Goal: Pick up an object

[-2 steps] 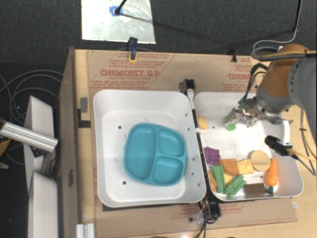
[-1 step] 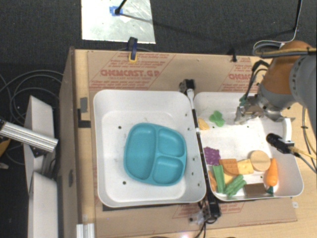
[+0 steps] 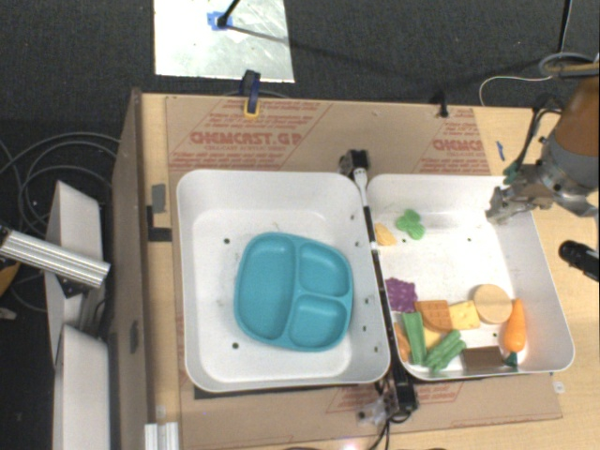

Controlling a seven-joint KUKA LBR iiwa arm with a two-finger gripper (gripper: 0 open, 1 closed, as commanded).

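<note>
The gripper hangs over the right bin's far edge; its grip state is unclear. The carrot near the front corner looks light, stiff; grasp it mid-body.

One fixed camera looks down aslant on both bins.

We see a brown bench carrying two white bins: the right bin sits just under the gripper, the left bin well beyond it.
</note>
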